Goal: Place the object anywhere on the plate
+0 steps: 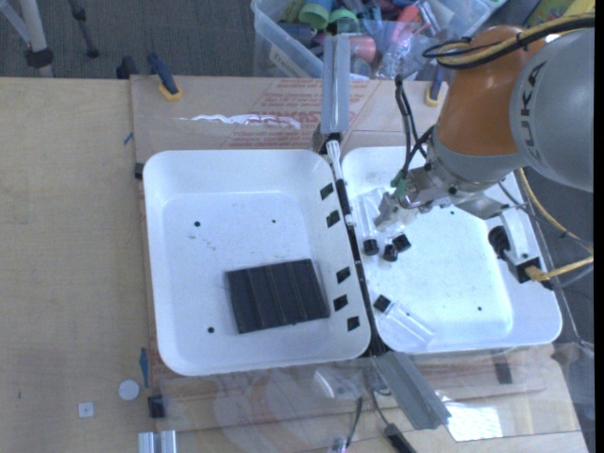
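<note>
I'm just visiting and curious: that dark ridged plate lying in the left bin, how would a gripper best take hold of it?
Probably from straight above, pinching across the plate's two long edges. It lies flat and slightly turned on the left bin's floor with bare floor all round, so fingers could drop beside either long edge. Its top is ridged and flat, offering nothing to pinch there. The gripper now sits over the right bin.

The arm [538, 83] bears dark letters on its grey casing near the orange band — they read "KU", the rest cut off by the frame edge. The cardboard sheet [274, 111] behind the bins carries faint reddish print — too blurred to read. No other lettering is legible.
</note>
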Robot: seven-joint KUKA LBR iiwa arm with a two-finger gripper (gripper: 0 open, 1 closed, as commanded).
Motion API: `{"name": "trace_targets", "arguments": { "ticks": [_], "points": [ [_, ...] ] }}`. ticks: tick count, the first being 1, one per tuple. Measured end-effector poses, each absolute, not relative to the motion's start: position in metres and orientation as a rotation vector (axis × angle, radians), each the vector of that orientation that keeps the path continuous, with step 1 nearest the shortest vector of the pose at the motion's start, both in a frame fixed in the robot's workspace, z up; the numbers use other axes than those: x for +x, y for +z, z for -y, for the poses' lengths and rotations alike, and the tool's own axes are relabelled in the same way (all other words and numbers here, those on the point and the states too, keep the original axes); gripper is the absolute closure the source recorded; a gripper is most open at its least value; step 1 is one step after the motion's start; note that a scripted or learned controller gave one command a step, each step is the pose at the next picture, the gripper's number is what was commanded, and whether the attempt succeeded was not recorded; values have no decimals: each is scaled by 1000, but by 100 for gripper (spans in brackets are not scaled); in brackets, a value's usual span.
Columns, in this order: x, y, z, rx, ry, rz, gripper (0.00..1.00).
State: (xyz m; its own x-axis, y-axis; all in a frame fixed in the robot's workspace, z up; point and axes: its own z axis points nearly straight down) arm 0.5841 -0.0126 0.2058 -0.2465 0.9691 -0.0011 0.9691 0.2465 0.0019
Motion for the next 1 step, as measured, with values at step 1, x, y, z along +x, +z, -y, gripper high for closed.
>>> {"name": "trace_targets", "arguments": {
  "ticks": [1],
  "points": [
    [534,196,-52,2137,-5,-2309,100]
  ]
}}
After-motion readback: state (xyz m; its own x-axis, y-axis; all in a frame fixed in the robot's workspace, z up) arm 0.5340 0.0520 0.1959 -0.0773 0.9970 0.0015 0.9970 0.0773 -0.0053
